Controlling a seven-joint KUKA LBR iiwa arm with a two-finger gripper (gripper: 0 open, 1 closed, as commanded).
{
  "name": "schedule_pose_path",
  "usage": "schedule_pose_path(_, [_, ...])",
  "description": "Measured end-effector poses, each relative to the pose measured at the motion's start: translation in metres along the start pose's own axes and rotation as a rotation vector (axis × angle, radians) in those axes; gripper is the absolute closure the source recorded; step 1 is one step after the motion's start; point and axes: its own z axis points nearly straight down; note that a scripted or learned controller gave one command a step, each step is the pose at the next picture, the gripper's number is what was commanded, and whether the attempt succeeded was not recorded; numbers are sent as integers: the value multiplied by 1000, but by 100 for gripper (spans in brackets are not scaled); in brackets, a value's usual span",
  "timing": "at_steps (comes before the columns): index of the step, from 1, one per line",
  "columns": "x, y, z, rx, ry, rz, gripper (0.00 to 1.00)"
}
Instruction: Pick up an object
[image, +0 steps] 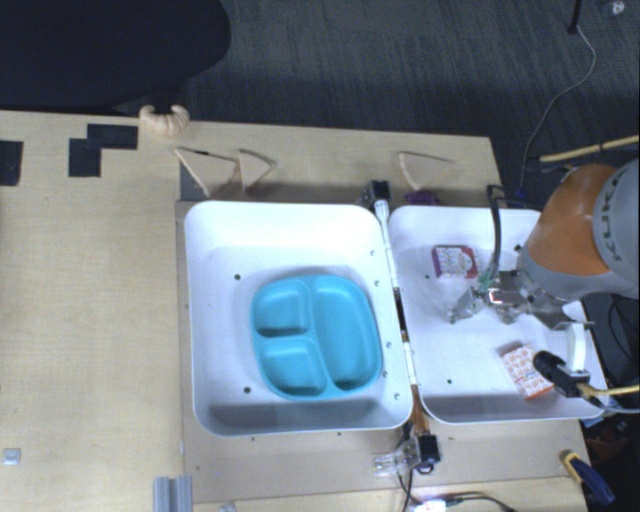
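The gripper (468, 306) hangs low over the right bin (440, 385), and how far it is open cannot be told. A small red packet (454, 261) lies just behind it, an orange packet (522, 368) nearer the front. A blue tray (315, 333) sits in the left bin (215, 300).

Blue tray (318, 333) (three compartments), white bins (215, 250), seemingly red-patterned packet (454, 261).
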Motion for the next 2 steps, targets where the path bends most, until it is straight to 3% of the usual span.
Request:
schedule_pose_path(1, [0, 2, -12, -6, -1, 0, 100])
schedule_pose_path(2, [-66, 69, -53, 0, -2, -1, 100])
